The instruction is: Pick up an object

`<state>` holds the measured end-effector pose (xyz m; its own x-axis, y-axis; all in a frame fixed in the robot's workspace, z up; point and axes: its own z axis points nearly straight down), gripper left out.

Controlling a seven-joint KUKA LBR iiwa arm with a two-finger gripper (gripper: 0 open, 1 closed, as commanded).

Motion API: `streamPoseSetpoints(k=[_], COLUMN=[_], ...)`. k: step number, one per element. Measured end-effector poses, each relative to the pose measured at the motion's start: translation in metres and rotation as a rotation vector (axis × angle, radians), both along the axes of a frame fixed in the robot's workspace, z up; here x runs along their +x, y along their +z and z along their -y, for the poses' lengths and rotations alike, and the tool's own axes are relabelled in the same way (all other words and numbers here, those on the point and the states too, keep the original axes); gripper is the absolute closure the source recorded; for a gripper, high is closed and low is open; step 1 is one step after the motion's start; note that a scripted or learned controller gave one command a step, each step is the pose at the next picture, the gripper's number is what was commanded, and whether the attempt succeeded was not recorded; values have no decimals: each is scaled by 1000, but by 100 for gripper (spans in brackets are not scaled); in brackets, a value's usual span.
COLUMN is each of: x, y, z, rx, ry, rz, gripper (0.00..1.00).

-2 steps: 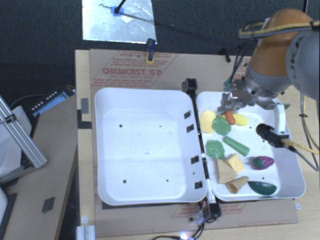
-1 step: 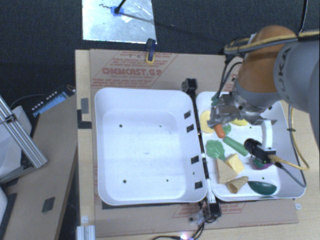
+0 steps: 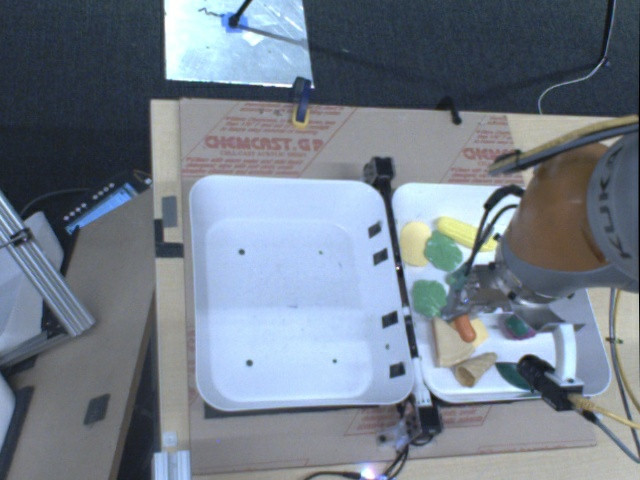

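Two white bins sit side by side on the bench: the left bin is the bigger one to my eye, while the right bin holds all the small objects, and the grey and orange arm leans over it from the right. Under the wrist, the gripper is low among a green piece, a small orange piece and a tan wedge, but I cannot tell how it stands or whether it grasps anything. To do this step well, I think it should center on one piece, such as the orange one just beside it, and avoid pushing the neighbours.
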<state>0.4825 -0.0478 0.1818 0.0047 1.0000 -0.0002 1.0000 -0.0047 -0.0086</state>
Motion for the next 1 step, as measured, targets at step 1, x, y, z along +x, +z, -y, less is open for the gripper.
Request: streamPoseSetpoints(k=[1], x=[6], y=[109], z=[-87], rx=[3], ry=[18], rz=[20], gripper=[100])
